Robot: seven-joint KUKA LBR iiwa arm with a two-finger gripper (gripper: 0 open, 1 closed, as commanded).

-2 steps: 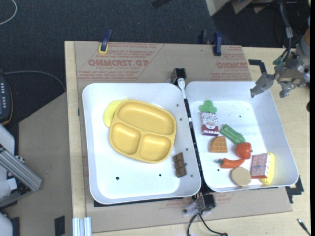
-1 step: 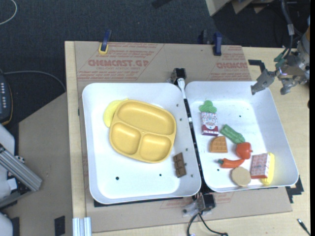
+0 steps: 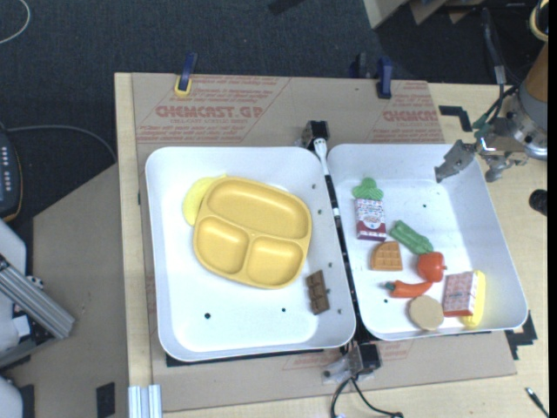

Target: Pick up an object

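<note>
- The left bin [image 3: 165, 259], a shallow white plastic tub with rounded corners and a smooth, glossy floor, is sitting on the brown printed board [image 3: 261, 103] that is covering the bench.
- A yellow divided tray [image 3: 252, 231] is lying flat in that bin's middle: moulded plastic, soft-cornered, with one long compartment on the far side and two smaller ones on the near side.
- A flat yellow disc [image 3: 193, 200] is peeking out from under the tray's far-left corner.
- A small brown chocolate bar [image 3: 318, 291], ridged into squares, is lying near the left bin's right wall, just beside the tray's near-right corner.
- Moving into the right bin [image 3: 496, 233], same white plastic, and the toy food is clustering in its near half.
- A red-and-white packet with a green top [image 3: 370, 209] is lying farthest back, with a green bumpy vegetable [image 3: 409, 236] just to its right.
- An orange waffle-textured wedge [image 3: 387, 256] is sitting near those, a round red tomato [image 3: 431, 266] is shining to its right, and an orange-red carrot shape [image 3: 406, 288] is lying just nearer.
- A tan round disc [image 3: 426, 313] is resting by the near wall, touching a pink block with a yellow edge [image 3: 461, 295] on its right.
- The gripper [image 3: 474, 162] is hanging over the right bin's far-right corner, well apart from the toys, its grey metal fingers spread and gripping nothing.
</note>
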